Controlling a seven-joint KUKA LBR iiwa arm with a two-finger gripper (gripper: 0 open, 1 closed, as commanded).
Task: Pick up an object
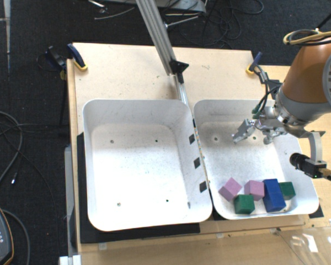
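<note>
Nothing is being held yet by the grey two-finger pincer point(255, 134), whose fingers are being kept spread wide and empty over the right white bin point(220, 110), while the cluster of small purple, green and blue blocks point(257, 194) is lying well below it, ungrasped.

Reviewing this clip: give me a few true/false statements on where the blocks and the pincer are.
1. All the blocks lie in the right bin. True.
2. The pincer holds the blue block. False: nothing is between its fingers; the blue block lies at the bin's near edge.
3. Two purple blocks, and, sit among the cluster. True.
4. The green block lies alone in the left bin. False: it is in the right bin, against the other blocks.
5. The pincer is over the right bin. True.
</note>
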